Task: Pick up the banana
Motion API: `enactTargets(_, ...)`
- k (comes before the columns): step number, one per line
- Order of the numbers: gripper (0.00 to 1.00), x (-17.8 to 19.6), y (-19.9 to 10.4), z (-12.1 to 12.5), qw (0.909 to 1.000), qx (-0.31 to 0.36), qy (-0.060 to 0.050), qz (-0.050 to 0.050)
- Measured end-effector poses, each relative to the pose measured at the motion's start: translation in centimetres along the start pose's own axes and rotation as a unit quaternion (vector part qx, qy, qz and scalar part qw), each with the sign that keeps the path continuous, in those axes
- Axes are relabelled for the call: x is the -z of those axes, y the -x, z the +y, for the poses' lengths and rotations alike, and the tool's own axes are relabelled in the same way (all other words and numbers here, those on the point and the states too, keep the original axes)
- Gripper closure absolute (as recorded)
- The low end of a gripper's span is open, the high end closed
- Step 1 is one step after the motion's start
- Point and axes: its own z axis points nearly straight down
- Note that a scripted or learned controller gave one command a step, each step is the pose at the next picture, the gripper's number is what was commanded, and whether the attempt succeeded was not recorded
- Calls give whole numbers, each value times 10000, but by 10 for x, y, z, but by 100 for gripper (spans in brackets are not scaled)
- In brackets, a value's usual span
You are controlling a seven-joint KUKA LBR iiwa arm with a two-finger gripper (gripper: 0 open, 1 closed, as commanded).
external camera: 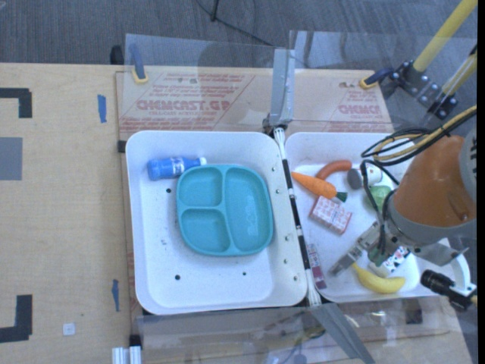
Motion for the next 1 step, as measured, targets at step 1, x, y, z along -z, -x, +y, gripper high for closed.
enactTargets(1,100,10,4,1,10000,-24,26,-43)
